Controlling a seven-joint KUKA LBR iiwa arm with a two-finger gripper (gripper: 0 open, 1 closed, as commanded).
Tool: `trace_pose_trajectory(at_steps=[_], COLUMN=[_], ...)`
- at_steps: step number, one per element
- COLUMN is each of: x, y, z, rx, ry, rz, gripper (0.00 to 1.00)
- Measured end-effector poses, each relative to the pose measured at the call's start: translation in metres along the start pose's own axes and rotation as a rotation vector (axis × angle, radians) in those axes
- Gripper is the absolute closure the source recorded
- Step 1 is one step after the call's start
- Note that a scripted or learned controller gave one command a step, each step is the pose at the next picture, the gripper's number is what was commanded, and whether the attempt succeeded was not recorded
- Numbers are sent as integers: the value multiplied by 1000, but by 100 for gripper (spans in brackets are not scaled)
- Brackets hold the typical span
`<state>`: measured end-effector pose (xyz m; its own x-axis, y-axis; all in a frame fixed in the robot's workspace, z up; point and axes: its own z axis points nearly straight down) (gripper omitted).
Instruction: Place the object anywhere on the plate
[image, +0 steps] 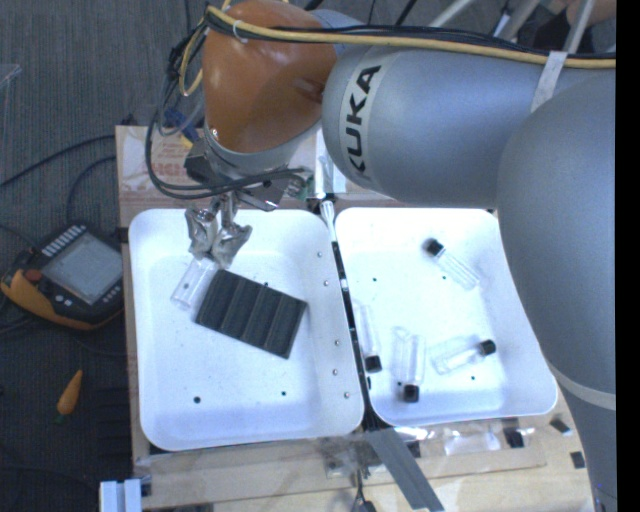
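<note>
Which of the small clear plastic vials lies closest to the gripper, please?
The clear plastic vial in the left white bin, just below the gripper and beside the dark ribbed plate; the other vials lie in the right bin.

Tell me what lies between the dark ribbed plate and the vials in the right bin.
In the camera view, between the plate and the vials lie bare white bin floor and the two bins' adjoining rims.
</note>
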<state>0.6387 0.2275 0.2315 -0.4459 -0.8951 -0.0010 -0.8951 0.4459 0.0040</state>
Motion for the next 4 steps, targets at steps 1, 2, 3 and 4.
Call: trace_pose_trajectory(at_steps=[1, 2, 3, 4], x=[28, -7, 53, 66], y=[38, 4, 124, -1], z=[-63, -180, -121, -200], rx=[-1, 1, -6, 1], ry=[-3, -7, -1, -5], rz=[-551, -1012, -1040, -826], gripper=[100, 100, 100, 100])
